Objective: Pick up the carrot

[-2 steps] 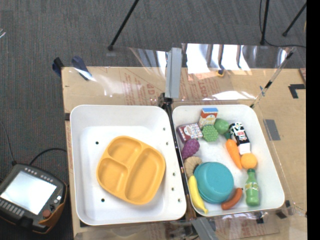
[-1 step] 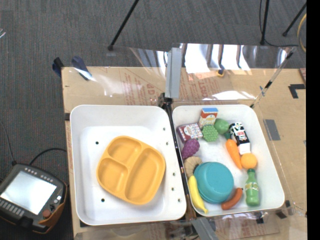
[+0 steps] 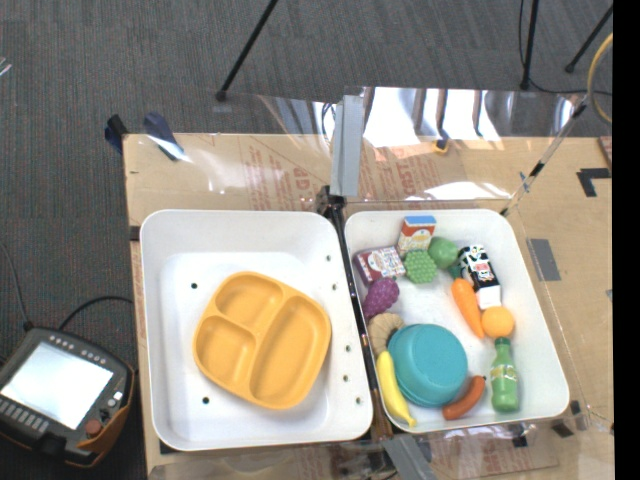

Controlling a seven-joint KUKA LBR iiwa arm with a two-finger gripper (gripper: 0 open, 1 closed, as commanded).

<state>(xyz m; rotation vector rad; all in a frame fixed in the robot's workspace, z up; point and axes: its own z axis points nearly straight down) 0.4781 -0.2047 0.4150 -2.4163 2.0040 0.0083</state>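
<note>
The carrot (image 3: pixel 466 306) is a slim orange cone lying in the right bin (image 3: pixel 531 298), pointing down and to the right. It rests between a black and white milk bottle (image 3: pixel 481 274) on its right and a teal bowl (image 3: pixel 430 363) below and to its left. An orange (image 3: pixel 497 322) touches its lower end.
The right bin also holds a green bottle (image 3: pixel 504 377), a sausage (image 3: pixel 465 398), a banana (image 3: pixel 392 387), purple grapes (image 3: pixel 380 296), green produce (image 3: pixel 432 259) and small cartons (image 3: pixel 417 235). A yellow divided plate (image 3: pixel 263 339) lies in the left bin (image 3: pixel 170 248). A tablet (image 3: pixel 60 386) sits on the floor at lower left.
</note>
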